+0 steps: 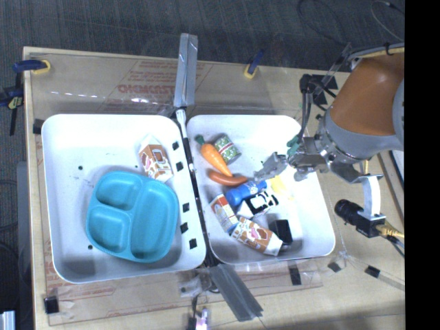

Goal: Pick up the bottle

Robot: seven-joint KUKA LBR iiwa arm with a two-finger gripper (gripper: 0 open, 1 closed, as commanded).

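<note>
The bottle (pixel 240 195) is blue with a white and black label. It lies on its side in the middle of the right bin (pixel 323 212), among other items. My gripper (pixel 268 169) hangs just above and to the right of the bottle's upper end, reaching in from the right over the bin. Nothing shows held in it. The grey arm with its orange band (pixel 368 98) stands over the bin's right rim.
Around the bottle lie an orange carrot (pixel 214 158), a green can (pixel 225 148), two small cartons (pixel 256 236), a black block (pixel 280 229) and a yellow piece (pixel 277 184). The left bin (pixel 62 184) holds a blue divided plate (pixel 134 215) and a carton (pixel 155 161).
</note>
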